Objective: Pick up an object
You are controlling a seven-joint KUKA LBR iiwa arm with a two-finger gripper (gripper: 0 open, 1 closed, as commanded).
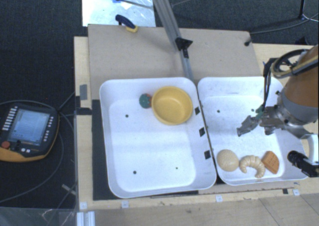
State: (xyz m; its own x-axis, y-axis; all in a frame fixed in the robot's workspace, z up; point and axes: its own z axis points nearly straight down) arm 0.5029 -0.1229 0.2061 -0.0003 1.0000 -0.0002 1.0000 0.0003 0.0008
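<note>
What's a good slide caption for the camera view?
KUKA gripper hovers over the right bin above a bun, croissant and waffle; yellow bowl sits in the left bin.

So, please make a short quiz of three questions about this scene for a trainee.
1. True or false: the yellow bowl lies in the right bin.
2. Which thing touches the bowl: A) green ball B) croissant C) waffle piece?
3. How many food items lie in a row below the gripper?

Key: 1 false, it is in the left bin. 2 A. 3 three.
</note>
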